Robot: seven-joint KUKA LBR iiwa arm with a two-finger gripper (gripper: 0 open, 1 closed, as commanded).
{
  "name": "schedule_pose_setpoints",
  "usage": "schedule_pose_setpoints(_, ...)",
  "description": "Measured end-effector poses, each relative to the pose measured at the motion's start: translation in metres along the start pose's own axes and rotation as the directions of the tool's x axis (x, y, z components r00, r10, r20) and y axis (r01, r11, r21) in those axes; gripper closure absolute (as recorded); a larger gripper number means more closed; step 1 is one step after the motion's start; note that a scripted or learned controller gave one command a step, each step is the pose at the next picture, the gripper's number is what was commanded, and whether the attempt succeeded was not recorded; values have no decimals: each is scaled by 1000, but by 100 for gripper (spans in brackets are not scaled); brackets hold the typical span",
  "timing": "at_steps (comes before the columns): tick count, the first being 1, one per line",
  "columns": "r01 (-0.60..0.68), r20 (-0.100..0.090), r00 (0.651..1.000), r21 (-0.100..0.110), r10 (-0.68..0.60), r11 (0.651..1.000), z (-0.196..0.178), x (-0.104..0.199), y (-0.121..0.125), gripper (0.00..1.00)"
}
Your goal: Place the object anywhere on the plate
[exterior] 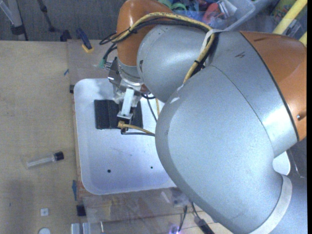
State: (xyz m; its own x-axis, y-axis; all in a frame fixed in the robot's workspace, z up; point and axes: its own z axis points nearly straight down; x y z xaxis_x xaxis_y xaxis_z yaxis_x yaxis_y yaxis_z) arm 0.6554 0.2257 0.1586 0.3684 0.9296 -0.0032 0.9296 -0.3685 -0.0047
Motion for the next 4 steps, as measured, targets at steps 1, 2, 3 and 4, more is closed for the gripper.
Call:
schedule_pose_setpoints(1, -511, -16, 859, -6, 511, 859, 65, -12, -31, 100)
schedule_pose_setpoints(2, -814, -11, 581, 4, 814, 581, 71, -45, -113, 100)
schedule_pose_setpoints(3, -599, -2, 801, -1, 599, 801, -20, -22, -54, 100)
schedule_pose_setpoints(4, -343, -2, 939, -1, 343, 939, -13, -3, -7, 100)
